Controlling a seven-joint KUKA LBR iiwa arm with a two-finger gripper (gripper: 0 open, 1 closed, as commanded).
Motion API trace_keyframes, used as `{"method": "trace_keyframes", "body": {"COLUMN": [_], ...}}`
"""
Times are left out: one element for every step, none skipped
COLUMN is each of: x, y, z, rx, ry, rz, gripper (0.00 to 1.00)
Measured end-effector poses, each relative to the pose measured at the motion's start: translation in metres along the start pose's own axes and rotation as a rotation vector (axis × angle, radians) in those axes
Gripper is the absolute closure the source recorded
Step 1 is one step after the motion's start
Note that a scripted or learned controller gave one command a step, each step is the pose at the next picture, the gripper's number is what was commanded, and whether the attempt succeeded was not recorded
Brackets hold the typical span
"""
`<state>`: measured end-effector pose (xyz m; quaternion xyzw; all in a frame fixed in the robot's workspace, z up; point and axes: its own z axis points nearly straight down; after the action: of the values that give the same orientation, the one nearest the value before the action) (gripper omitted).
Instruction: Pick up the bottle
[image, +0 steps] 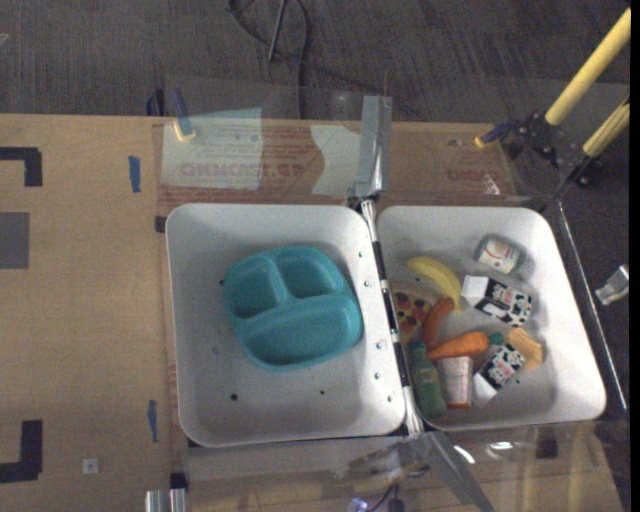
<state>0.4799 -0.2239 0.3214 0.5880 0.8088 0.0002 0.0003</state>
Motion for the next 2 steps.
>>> {"method": "trace_keyframes", "body": {"x": [-0.001, -0.015], "y": [0.001, 0.049], "z": [-0.011, -0.115], "rx": [-0.004, -0.003], "ry": [-0.004, -0.004], "rz": [0.000, 0.039], "gripper": [1.00, 1.00]}}
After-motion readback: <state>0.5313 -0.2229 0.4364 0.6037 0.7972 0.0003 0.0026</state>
